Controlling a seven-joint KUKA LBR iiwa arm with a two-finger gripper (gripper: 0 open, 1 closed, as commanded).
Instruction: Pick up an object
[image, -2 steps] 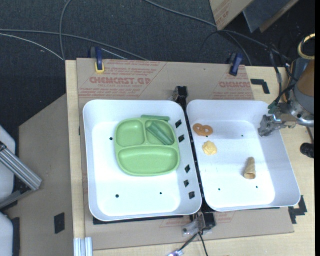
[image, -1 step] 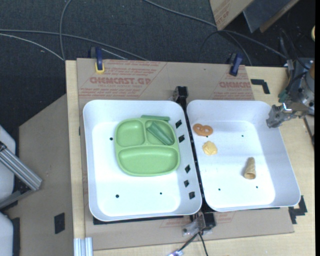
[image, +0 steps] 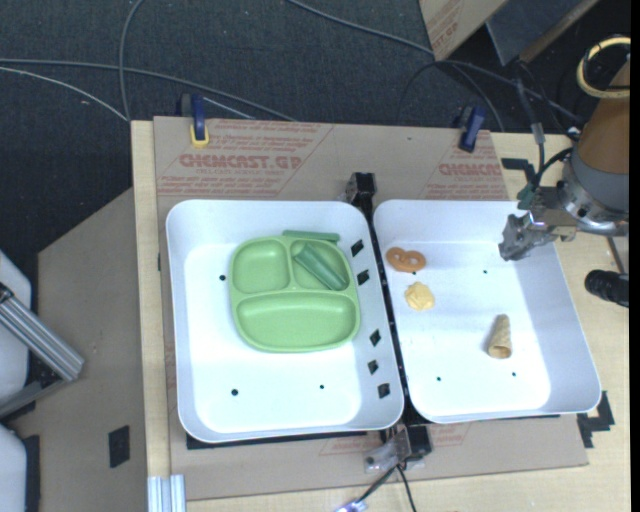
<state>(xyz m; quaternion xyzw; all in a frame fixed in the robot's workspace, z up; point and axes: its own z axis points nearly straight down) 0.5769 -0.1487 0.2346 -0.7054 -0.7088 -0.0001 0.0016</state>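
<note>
Plastic toy food is what lies in the right bin (image: 560, 330): a brown pretzel (image: 405, 260) near its far left side, a yellow lump (image: 419, 296) just beside and nearer the camera, and a tan cone (image: 499, 336) well apart toward the middle right. All three look small, light and stiff, likely smooth enough to skid on the white floor if nudged from one side. The cone seems the easiest target, lying alone on its side; I would take it across its narrow body, near the middle, since the taper could squirt it out of a pinch at the tip. The pretzel lies flat and thin, harder to get under. The gripper (image: 517, 243) hangs over the bin's far right part, with nothing seen in it; whether its fingers are spread or closed I cannot tell. The left bin (image: 200, 380) holds a green tray (image: 295, 320) with a green piece (image: 322, 264) in one compartment.
</note>
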